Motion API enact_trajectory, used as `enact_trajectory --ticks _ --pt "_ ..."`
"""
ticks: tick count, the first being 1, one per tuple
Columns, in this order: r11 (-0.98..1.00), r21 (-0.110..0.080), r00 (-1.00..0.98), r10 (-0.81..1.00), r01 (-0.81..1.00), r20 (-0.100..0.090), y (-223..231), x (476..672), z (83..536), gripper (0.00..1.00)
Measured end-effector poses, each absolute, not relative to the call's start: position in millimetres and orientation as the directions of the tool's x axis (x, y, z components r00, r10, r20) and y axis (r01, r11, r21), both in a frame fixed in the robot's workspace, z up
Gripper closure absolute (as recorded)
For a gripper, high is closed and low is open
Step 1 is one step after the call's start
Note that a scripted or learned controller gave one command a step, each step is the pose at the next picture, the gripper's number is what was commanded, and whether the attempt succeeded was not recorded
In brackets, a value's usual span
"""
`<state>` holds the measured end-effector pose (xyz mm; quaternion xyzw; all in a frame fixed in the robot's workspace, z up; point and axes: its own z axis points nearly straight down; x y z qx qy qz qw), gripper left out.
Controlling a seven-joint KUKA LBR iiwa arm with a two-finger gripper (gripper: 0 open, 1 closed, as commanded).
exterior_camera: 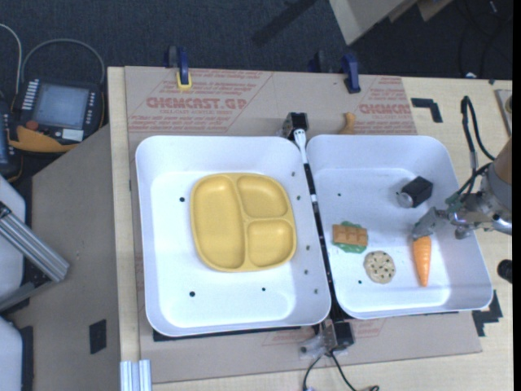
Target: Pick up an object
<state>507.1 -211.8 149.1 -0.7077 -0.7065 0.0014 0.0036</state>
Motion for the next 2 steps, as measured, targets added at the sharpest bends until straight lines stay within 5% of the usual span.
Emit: enact_trajectory --ticks 1,2 --pt "-0.001 -0.007 0.001 1.000 1.000 0.003 -212.2 495.6 95.4 0.00" --pt "-0.002 0.001 0.002 1.000 1.000 -0.001 -213.0 497.5 109.2 1.00"
